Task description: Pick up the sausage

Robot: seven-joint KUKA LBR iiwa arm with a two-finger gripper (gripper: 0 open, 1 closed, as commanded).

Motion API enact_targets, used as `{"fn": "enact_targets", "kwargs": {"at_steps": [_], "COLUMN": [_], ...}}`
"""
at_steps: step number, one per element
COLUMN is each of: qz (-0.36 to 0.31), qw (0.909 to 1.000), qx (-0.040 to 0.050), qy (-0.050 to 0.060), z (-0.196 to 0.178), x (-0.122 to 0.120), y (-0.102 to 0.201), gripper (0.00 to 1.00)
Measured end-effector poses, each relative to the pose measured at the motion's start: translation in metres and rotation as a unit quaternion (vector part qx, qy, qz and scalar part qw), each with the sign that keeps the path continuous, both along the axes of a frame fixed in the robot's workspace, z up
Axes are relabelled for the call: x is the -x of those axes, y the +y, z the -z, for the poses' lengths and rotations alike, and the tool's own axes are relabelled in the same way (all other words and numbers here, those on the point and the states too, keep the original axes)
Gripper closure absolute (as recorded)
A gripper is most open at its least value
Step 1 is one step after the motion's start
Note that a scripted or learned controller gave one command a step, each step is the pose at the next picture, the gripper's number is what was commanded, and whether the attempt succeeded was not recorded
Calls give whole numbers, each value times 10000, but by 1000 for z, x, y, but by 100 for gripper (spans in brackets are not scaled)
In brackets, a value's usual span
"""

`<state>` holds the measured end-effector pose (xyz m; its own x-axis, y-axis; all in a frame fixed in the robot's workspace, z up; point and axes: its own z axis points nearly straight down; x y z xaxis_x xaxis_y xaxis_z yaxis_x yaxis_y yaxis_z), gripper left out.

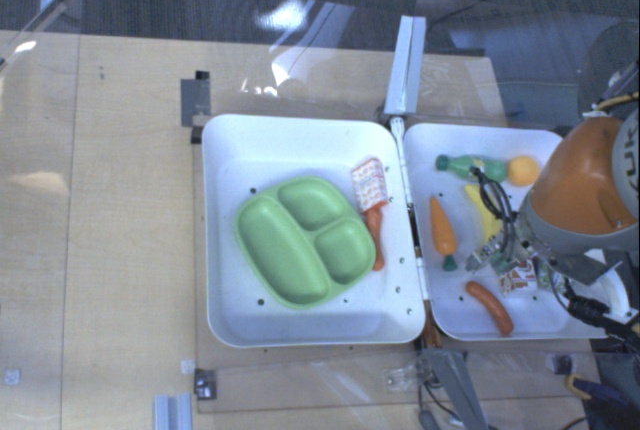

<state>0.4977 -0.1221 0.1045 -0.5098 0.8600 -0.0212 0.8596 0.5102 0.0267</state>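
Worktop (pixel 110 218) of pale wood is seen carrying two shallow white bins side by side, and the right bin (pixel 450 318) is taken as the landmark for every place given below. To its left, touching along the shared wall, the left bin (pixel 300 143) is set, with a green divided plate (pixel 300 243) lying in it, probably as a drop place kept apart from the loose items. Over the right bin's right part the arm (pixel 585 193) is held, orange band uppermost, so that the end effector (pixel 505 263) is lowered toward the bin's middle; whether it is open or closed cannot be told, since cables and wrist parts crowd it. A carrot (pixel 441 226) is laid upright in the bin's left part, a green bottle (pixel 465 165) and an orange ball (pixel 521 170) near its far wall. The sausage (pixel 490 306) is found near the right bin's near wall, just beside and below the end effector, lying flat on the floor. It is shown as a short reddish-brown cylinder with rounded ends, slanted, and it is judged not yet grasped.
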Motion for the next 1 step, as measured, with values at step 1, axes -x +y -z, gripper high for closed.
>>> {"fn": "enact_targets", "kwargs": {"at_steps": [1], "qz": [1], "qw": [10000], "qx": [-1], "qy": [3], "z": [0], "x": [0], "y": [0], "gripper": [0]}}
